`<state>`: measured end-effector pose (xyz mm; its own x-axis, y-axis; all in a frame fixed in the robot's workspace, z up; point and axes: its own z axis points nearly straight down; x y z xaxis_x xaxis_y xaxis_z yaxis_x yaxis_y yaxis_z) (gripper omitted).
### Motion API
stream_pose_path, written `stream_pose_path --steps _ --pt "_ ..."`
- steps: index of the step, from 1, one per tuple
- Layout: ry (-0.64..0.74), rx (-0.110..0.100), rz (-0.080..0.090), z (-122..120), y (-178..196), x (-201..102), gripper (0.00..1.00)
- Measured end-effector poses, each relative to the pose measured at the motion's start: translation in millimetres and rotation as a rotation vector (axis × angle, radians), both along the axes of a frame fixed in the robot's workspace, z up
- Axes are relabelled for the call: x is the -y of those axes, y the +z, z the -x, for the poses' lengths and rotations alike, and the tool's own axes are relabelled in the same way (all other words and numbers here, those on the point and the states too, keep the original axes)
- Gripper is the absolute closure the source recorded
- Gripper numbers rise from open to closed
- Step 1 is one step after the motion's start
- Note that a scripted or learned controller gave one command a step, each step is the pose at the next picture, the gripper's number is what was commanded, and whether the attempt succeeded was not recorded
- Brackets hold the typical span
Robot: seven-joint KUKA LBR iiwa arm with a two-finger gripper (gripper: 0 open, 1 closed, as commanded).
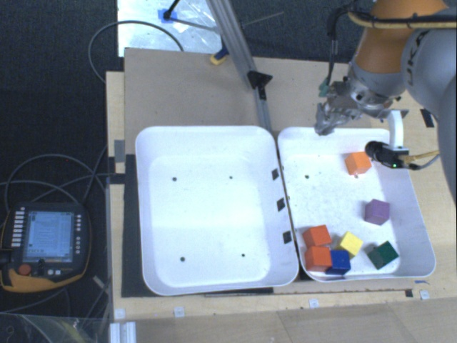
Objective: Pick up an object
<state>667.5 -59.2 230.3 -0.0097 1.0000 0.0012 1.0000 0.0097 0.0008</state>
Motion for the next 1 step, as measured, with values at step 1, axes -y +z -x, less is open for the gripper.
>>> stream_pose_path --steps 1 --pt "0.0 0.0 0.0 9.1 6.7 -47.0 1.0"
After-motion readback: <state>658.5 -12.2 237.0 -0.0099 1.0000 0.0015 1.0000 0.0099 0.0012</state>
